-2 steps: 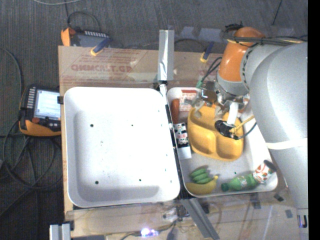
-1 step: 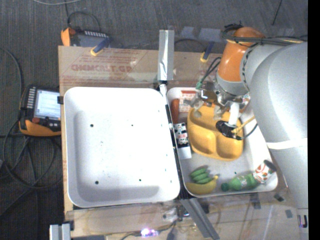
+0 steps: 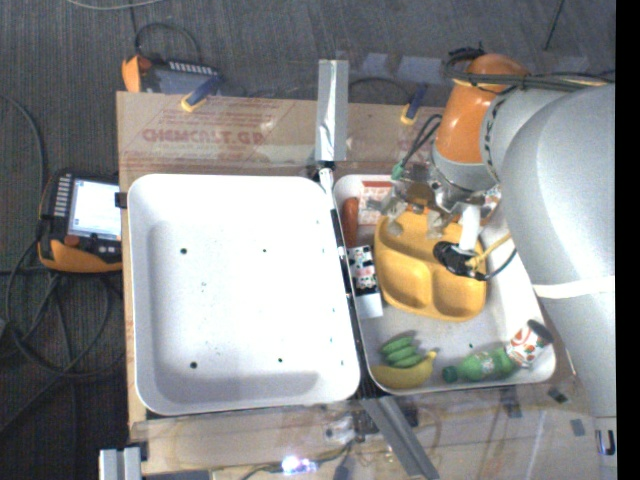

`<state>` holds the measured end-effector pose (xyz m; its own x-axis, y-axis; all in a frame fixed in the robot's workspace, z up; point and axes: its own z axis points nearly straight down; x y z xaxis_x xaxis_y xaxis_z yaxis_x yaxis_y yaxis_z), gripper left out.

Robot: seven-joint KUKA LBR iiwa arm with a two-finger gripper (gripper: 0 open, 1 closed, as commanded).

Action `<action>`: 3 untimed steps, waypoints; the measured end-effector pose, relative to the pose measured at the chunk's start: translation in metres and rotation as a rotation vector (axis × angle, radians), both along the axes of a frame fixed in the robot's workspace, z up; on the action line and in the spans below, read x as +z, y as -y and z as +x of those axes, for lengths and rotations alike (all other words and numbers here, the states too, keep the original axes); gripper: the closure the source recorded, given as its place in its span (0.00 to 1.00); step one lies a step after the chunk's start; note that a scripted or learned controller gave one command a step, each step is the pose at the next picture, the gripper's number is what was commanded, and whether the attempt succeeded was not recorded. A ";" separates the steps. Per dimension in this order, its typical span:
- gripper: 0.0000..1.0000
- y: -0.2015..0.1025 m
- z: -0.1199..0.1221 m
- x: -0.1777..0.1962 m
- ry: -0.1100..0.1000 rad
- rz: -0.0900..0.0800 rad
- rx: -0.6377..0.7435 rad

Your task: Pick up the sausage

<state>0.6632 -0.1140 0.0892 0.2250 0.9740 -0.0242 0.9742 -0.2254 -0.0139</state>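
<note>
Two white bins sit side by side on a bench with a cardboard sheet (image 3: 220, 133) behind them. The left bin (image 3: 240, 288) shows a bare white floor with a few dark specks.

The right bin (image 3: 520, 298) is crowded. The sausage (image 3: 350, 214), reddish-brown, lies in its far left corner, close against the wall next to the left bin. Just right of it is a flat printed packet (image 3: 374, 196). A large yellow container (image 3: 425, 273) fills the middle of the bin. A small dark-and-white bottle (image 3: 364, 278) lies along the left wall, nearer than the sausage. At the near end: a green pepper (image 3: 402, 348) resting on a banana (image 3: 408, 370), a green bottle (image 3: 482, 364), and a small red-and-white carton (image 3: 527, 343) in the near right corner.

The arm (image 3: 560, 188) reaches in from the right, orange band above the wrist. The gripper (image 3: 440, 208) hangs over the far edge of the yellow container, right of the sausage and apart from it. Wrist and cables cover the tips; spread or closed cannot be told.

A handheld controller (image 3: 85, 223) lies on the floor, left of the bench.
</note>
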 end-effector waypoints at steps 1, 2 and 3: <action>0.00 -0.001 0.000 0.000 -0.001 0.001 0.050; 0.00 -0.002 0.000 0.000 -0.002 0.001 0.068; 1.00 -0.004 0.000 0.010 -0.005 0.007 0.069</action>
<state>0.6631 -0.1103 0.0988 0.1572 0.9874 -0.0186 0.9873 -0.1576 -0.0198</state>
